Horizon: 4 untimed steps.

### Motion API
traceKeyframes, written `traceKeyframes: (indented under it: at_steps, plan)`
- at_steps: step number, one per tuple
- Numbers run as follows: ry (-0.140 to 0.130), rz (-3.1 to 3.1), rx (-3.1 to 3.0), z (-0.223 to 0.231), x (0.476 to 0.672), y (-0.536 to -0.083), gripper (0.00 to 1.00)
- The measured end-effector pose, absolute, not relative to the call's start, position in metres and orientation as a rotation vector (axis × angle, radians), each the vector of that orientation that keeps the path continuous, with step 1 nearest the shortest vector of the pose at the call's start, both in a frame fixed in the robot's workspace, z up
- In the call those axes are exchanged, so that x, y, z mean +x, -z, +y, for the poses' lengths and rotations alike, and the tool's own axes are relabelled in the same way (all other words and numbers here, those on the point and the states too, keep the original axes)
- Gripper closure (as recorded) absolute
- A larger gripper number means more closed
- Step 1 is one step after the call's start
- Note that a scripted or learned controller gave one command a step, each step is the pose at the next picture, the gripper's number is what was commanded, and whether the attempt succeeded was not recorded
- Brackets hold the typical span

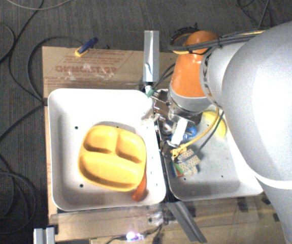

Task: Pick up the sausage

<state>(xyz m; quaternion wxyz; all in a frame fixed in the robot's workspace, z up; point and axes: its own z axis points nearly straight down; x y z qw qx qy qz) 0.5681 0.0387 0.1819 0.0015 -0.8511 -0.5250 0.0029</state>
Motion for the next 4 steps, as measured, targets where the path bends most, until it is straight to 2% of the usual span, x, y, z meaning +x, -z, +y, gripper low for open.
traceKeyframes:
  at_steps: [1, 2, 3, 4]
  plan:
    - [-0.010, -1.528, -2.742, 0.142, 0.527, -0.136, 0.00]
    - [0.024, -1.438, -2.802, 0.212, 0.566, -0.096, 0.00]
    - [-0.011, -1.502, -2.760, 0.185, 0.514, -0.162, 0.00]
    - [0.055, -0.763, -3.044, 0.187, 0.493, -0.095, 0.00]
